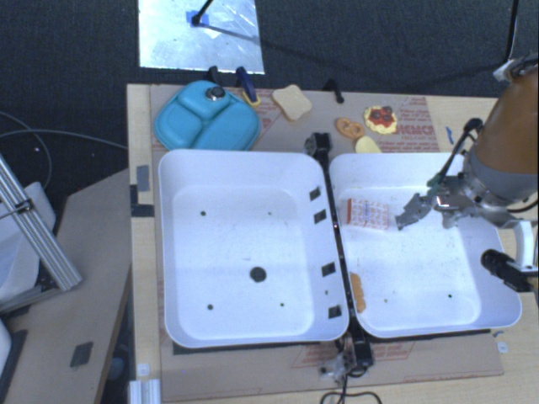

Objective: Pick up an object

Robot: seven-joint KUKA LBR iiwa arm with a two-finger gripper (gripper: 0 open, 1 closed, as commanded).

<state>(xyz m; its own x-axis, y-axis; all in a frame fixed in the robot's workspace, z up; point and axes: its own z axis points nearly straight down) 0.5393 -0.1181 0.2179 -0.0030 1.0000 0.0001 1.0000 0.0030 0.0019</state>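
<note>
In the right bin [497,314], a small red-and-white packet [368,213] lies flat near the upper left. An orange, biscuit-like piece [357,292] rests against that bin's left wall lower down. My gripper [428,215] hangs over the right bin just to the right of the packet. It is open, its two grey fingers spread apart with nothing between them; the left fingertip [406,218] is close to the packet's right edge. A small dark round thing [258,274] sits on the floor of the left bin [181,225].
Behind the bins on the bench lie a blue divided plate [208,118], a toast slice [292,102], a cookie [349,127], a small pizza toy [381,119] and a yellow piece [367,145]. A black divider [333,225] runs between the bins.
</note>
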